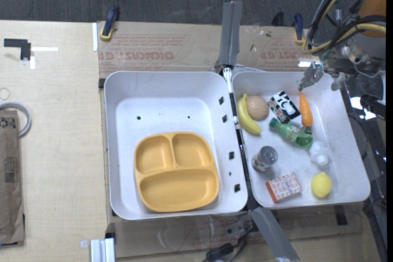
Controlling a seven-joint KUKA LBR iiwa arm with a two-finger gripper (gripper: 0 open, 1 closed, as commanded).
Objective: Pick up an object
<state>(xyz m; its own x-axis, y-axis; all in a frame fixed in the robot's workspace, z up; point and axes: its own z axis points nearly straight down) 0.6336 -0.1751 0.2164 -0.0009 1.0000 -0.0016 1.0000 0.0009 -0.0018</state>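
Gripper is hanging over the far right corner of the right bin, its small metal tip pointing down and to the left; nothing is showing between its fingers, and how wide they are standing cannot be told at this size. Just below and slightly left of it the carrot is lying, its long axis running away from the gripper toward the near rim, almost straight down the view. That is probably the nearest candidate to pick. Touching the carrot's left side the black-and-white toy is sitting, and the green bottle is lying slantwise under both. Farther out, the banana is curving beside the bin's left wall.
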